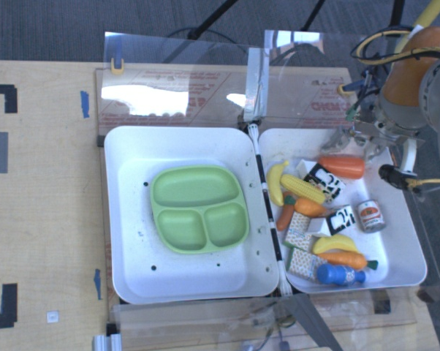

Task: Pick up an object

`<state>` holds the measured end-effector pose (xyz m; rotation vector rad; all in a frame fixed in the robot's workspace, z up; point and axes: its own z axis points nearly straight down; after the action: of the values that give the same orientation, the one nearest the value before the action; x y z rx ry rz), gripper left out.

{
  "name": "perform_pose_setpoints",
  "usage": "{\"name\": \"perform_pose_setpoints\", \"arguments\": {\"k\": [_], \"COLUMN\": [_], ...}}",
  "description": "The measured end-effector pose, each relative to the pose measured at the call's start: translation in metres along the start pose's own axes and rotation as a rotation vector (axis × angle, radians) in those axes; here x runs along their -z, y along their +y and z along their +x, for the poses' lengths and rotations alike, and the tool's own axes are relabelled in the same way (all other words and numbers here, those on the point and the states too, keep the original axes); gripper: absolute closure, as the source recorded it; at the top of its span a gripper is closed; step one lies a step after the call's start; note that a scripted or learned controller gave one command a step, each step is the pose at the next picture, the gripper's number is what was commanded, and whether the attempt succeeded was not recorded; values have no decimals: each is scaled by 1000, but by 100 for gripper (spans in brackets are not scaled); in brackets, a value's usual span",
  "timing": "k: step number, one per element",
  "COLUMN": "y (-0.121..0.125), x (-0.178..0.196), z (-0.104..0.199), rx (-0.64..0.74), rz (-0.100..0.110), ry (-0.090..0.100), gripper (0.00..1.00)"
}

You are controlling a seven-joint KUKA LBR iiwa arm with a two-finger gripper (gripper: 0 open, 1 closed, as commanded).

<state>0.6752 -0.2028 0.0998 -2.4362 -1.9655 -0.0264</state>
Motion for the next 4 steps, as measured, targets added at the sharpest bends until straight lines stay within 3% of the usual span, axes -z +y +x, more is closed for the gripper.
{"name": "perform_pose_setpoints", "arguments": {"k": [1,2,3,4], "y": [-27,-71,-85,-175], "x": [-10,-14,37,34], "z": [44,11,2,-17], "rx": [-20,-99,-189,-283], "rz": [-10,0,-2,2], "ry": [-20,-20,-21,-20], "gripper": [0,0,0,0]}}
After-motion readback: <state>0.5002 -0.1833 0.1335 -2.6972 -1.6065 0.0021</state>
